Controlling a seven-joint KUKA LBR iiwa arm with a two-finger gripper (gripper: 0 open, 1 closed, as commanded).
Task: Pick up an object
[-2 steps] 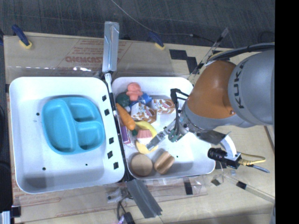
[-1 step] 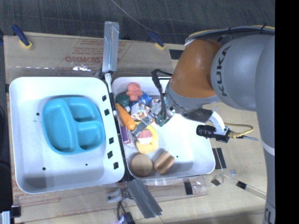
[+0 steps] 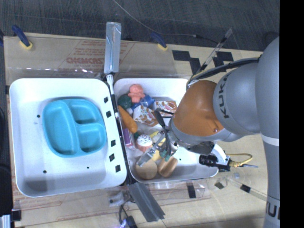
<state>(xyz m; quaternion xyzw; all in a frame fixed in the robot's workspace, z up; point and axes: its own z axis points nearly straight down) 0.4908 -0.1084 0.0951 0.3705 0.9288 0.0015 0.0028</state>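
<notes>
The right bin [image 3: 199, 174] is crowded with toy food [image 3: 142, 113] around the hand [image 3: 160, 151], its grip unreadable.

The grey arm [image 3: 251, 103] is reached in from the right over the right bin [image 3: 190, 87], its orange band [image 3: 197, 110] bent above the bin's middle. The gripper [image 3: 160, 148] is pointed down toward the bin's lower left part.

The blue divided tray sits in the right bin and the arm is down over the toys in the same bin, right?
Not quite. The camera view shows the blue divided tray in the left bin; the arm is down over the toys in the right bin.
</notes>
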